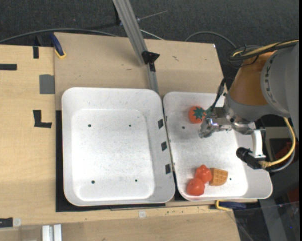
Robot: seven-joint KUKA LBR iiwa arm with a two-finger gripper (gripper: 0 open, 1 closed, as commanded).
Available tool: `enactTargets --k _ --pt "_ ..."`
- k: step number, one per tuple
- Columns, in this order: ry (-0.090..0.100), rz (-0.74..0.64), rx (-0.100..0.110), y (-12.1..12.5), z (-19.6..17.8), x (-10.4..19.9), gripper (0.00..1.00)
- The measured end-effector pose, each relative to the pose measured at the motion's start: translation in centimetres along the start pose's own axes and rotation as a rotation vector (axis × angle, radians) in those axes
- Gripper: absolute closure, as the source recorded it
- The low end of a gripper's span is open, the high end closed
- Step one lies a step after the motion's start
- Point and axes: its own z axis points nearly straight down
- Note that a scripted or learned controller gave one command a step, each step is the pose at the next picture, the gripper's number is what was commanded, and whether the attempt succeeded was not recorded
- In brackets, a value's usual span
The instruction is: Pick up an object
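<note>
While the grey arm (271, 84) reaches in from the right with its orange band (249, 84) above the wrist, the jaws (207, 129) hang over the upper part of the right bin (191, 144), just beside a small orange-red toy with a green top (195, 114). That toy, which looks like a tomato or a strawberry, lies on the bin floor near the bin's upper left corner, to the upper left of the jaws; whether they touch it cannot be told at this angle. Whether the jaws are parted or closed cannot be told either, since the metal parts blur together, and nothing can be seen between them.

Near the lower edge of the same bin lie three more toys close together: a red pepper-like piece (203, 173), a rounder red piece (194, 187) just below it and touching it, and an orange waffle-like piece (218, 176) just to their right. These sit well apart from the jaws.

The left bin (70, 134) stands side by side with the right one, their rims overlapping in the middle. Both rest on a light wooden table (20, 134). A grey metal bar (133, 29) slants down from the top toward the place where the bins meet, and a black and yellow cable (286, 154) loops beside the arm on the right.
</note>
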Motion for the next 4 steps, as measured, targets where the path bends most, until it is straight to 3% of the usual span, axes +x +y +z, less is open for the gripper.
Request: enactTargets --k 2,4 --pt "-0.001 0.0 -0.002 -0.2 -9.6 0.4 1.0" --pt "0.001 -0.004 0.006 1.4 -8.3 9.7 1.0"
